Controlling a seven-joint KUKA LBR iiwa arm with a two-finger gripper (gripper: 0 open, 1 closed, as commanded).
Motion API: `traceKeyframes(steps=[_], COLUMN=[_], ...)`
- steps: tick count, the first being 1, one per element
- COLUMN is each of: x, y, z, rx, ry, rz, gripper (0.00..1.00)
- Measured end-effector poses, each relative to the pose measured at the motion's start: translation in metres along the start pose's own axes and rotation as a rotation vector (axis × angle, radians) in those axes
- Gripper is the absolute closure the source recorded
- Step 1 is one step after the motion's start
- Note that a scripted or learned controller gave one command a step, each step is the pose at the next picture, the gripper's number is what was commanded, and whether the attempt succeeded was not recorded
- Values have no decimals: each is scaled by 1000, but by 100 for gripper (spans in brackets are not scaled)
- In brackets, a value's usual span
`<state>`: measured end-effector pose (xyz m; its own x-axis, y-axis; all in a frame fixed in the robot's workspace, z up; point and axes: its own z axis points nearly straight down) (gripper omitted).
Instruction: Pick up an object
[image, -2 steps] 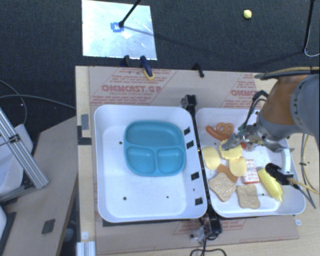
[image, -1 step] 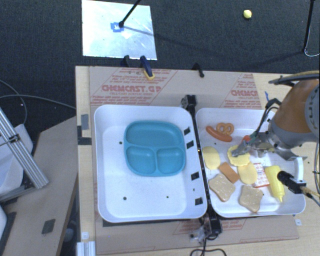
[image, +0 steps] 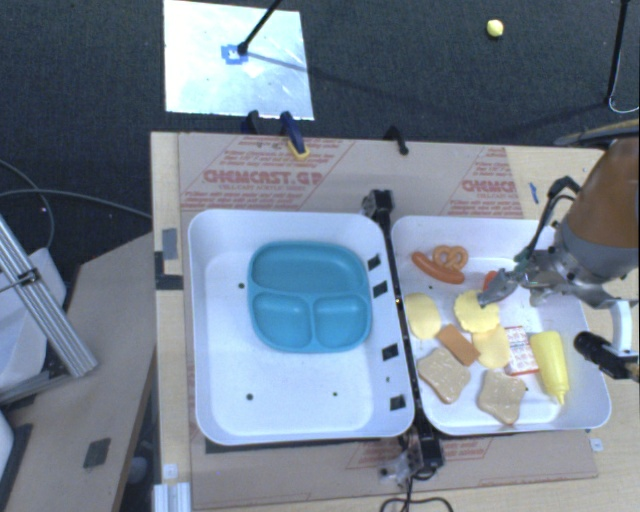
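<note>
- Toy food pieces lie scattered in the right bin (image: 600, 405): a pretzel (image: 450, 257) and a hot dog (image: 437, 268) near its far side, a pale yellow round piece (image: 423, 315), a yellow piece (image: 476, 312) at the gripper's tip, an orange block (image: 457, 345), another yellow slice (image: 492, 347), two bread slices (image: 444, 373) (image: 502, 396), a small red-and-white packet (image: 517, 349) and a yellow bottle (image: 551, 364).
- Gripper (image: 497, 287) hangs low over the right bin, its tip just above or touching the yellow piece; whether its fingers are apart or together I cannot tell, and nothing is seen held between them.
- Arm (image: 605, 225) reaches in from the right, grey with an orange band.
- Left bin (image: 215, 400) holds a blue divided plate (image: 307, 296), lying flat near its middle.
- Both bins sit side by side on the bench (image: 330, 165).
</note>
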<state>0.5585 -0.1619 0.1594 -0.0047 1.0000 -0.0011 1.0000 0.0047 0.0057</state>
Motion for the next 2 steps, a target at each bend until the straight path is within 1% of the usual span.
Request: traceKeyframes(steps=[1, 2], x=[-28, -4], y=[22, -20], z=[74, 1], rx=[-1, 1], ry=[6, 1], rz=[4, 3], gripper=[0, 0])
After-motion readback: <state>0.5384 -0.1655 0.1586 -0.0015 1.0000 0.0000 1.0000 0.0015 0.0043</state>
